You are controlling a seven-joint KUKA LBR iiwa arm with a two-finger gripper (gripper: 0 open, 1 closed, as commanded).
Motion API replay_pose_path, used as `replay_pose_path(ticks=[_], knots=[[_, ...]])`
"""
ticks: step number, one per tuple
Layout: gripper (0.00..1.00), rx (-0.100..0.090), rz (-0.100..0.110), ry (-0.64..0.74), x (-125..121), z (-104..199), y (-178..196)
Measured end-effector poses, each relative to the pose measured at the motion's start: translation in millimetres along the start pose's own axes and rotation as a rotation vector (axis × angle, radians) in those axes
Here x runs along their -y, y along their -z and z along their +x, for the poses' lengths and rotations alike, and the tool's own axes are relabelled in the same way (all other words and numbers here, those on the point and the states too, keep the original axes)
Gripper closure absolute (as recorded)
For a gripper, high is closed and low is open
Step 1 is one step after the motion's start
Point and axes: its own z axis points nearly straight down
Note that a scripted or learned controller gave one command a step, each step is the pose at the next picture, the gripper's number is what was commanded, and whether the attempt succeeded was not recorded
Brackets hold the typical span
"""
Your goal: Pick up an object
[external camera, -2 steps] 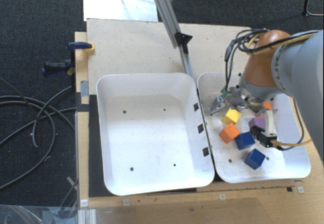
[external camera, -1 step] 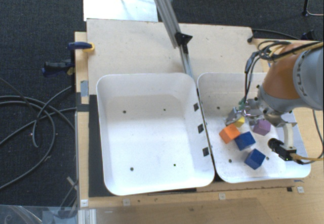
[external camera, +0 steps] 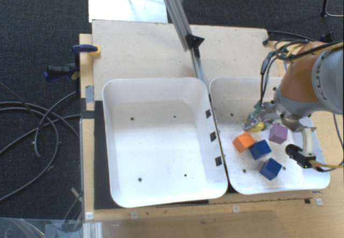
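Note:
My gripper (external camera: 255,122) hangs low in the right bin (external camera: 231,97), near its middle, below the grey arm with the orange band (external camera: 299,78). A small yellow object (external camera: 259,126) lies right at the gripper's tip, partly hidden by it; whether it is held I cannot tell. An orange cube (external camera: 243,141) sits just below and left of the gripper. A purple cube (external camera: 278,134) lies to its right. Two blue cubes (external camera: 260,149) (external camera: 270,168) rest nearer the bin's front edge.
The left bin (external camera: 115,124) stands beside the right one, with a shared divider wall (external camera: 214,135) between them. A slanted metal pole (external camera: 177,11) crosses above the bench's back. Cables (external camera: 37,124) lie on the floor at the left.

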Motion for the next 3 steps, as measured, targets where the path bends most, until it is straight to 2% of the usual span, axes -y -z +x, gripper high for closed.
replay_pose_path(ticks=[1,2,3], knots=[[1.0,-0.001,-0.006,0.008,-17,65,94],[1.0,-0.004,-0.001,0.01,-65,146,89],[1.0,-0.004,-0.005,0.011,-95,226,137]])
